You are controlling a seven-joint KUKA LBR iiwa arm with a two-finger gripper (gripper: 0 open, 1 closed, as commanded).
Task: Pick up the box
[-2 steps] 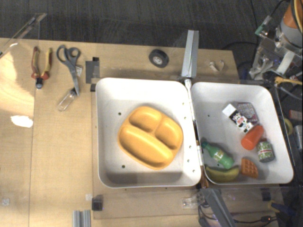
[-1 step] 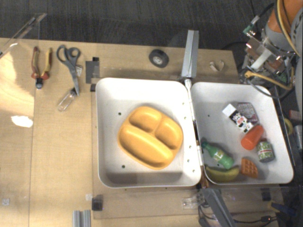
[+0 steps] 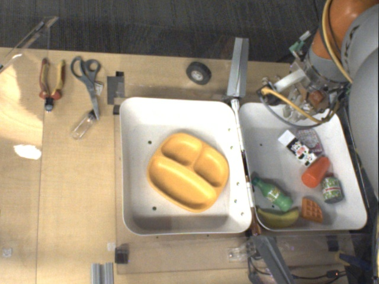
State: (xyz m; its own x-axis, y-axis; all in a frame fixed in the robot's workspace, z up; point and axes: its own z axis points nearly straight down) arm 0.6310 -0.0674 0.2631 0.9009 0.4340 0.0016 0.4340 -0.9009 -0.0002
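1. The box point(image 3: 302, 145), small, with a black, white and pinkish print, lies flat in the upper middle of the right bin point(image 3: 260, 158), apart from the other things there.
2. Just below it, toward the bin's right wall, lies an orange-red cylinder point(image 3: 315, 170), tilted, and beside that a small green can point(image 3: 332, 189).
3. Along the bin's near edge sit a brown waffle-like piece point(image 3: 312, 209), a banana point(image 3: 278, 217) and a green bottle point(image 3: 273, 194) lying on its side, its body touching the banana.
4. The pincer point(image 3: 302, 96) hangs over the far right corner of the right bin, above the box and clear of it, wrapped in yellow cable and small fittings; whether it is apart or together cannot be told.
5. Above it the arm point(image 3: 355, 28) enters from the right, grey with an orange band.
6. The left bin point(image 3: 136, 158) holds a big yellow-orange lobed tray point(image 3: 188, 170) lying on a slant in its middle.
7. A grey metal upright point(image 3: 238, 67) stands at the far end of the seam between the bins.
8. The tabletop point(image 3: 59, 188) is pale wood, with bright glare at its left.
9. On it, far left, lie red-handled pliers point(image 3: 50, 81), scissors point(image 3: 89, 81) with dark handles, and a clear small piece near their tips.
10. A roll of black tape point(image 3: 199, 72) lies beyond the left bin, and a dark bracket point(image 3: 115, 87) stands near that bin's far left corner.
11. Beyond the tabletop runs a dark grey carpeted floor point(image 3: 148, 10).
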